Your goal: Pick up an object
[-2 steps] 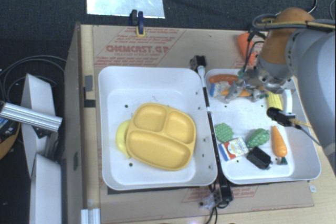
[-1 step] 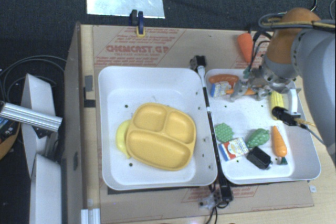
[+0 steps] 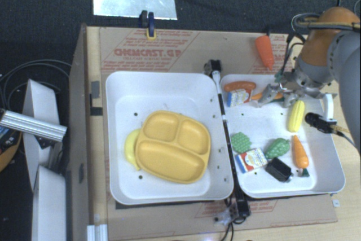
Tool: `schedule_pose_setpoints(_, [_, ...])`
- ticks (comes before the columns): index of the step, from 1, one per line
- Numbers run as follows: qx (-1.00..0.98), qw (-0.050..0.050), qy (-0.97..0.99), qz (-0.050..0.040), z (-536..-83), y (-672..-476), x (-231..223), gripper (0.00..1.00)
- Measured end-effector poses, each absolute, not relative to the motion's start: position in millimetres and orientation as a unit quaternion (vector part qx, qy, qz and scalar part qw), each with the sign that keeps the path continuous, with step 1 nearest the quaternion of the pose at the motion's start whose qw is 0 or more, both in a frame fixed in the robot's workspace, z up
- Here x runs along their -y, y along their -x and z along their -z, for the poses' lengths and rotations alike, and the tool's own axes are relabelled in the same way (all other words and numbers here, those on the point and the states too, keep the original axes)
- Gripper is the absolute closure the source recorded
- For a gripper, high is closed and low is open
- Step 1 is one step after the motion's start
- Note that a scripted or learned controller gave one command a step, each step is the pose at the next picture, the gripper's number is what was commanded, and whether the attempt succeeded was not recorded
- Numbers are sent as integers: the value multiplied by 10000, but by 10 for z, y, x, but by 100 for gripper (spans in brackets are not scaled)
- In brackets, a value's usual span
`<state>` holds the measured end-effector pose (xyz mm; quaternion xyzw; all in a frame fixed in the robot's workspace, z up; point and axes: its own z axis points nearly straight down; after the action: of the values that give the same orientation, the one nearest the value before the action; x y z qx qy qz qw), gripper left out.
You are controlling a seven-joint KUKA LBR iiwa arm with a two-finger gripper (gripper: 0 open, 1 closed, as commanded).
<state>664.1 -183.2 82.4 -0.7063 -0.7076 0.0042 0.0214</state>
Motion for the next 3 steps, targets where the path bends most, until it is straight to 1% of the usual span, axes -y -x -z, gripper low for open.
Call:
schedule_pose_setpoints(1, [7084,172,7056,-15,-1026,-6654,1981,0])
schedule_pose_setpoints(2, [7099,13,7042,64,-874,-6060,1955,0])
schedule_pose_setpoints(3, [7106,11,7035,78,-877,-5624,1977,0])
